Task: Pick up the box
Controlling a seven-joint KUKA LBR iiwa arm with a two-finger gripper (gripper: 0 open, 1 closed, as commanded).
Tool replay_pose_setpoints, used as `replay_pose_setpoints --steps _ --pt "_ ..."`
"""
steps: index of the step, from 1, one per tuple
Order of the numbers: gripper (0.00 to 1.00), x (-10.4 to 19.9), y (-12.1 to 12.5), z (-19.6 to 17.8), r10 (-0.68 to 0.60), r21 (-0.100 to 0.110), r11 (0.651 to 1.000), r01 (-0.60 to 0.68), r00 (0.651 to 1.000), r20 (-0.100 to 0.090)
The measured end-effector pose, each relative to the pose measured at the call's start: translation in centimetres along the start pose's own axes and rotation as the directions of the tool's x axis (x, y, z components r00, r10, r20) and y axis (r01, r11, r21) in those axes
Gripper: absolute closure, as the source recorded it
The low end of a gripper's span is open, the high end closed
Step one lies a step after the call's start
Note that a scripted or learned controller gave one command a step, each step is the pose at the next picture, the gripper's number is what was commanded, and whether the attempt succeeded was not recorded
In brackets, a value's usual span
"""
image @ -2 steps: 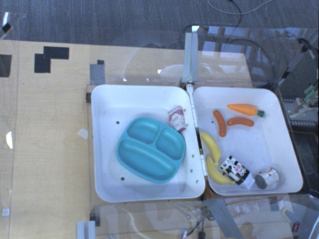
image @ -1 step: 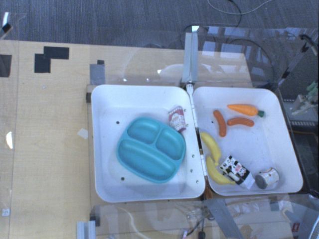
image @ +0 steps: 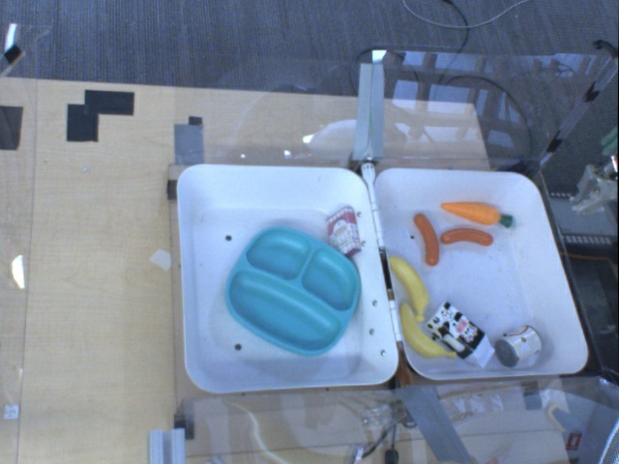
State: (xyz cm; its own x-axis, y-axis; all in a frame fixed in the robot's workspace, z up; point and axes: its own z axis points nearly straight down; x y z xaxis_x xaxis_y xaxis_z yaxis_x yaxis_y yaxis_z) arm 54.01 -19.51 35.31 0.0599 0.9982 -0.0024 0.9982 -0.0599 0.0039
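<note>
Both bins (image: 193, 259) look like smooth white plastic, faintly glossy. The blue plate (image: 290, 293) is matt plastic; the table (image: 87, 259) beside it, pale wood-grain; the box (image: 455, 332), printed cardboard.

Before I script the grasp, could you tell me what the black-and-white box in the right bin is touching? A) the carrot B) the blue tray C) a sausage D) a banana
D: the box lies against the lower banana, near the right bin's front wall.

A robotics lab: wooden bench (image: 87, 259) with black tape marks (image: 97, 112); clear shields (image: 484, 104); loose cable (image: 455, 13) on grey carpet (image: 193, 17).
</note>
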Motion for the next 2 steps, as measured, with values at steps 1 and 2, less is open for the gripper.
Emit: replay_pose_setpoints --steps 1,2 --pt "1.00 1.0 -4.2 7.8 0.114 0.003 0.993 -0.114 0.993 -0.001" --pt "1.00 1.1 -3.9 6.8 0.107 -0.001 0.994 -0.107 0.994 0.000"
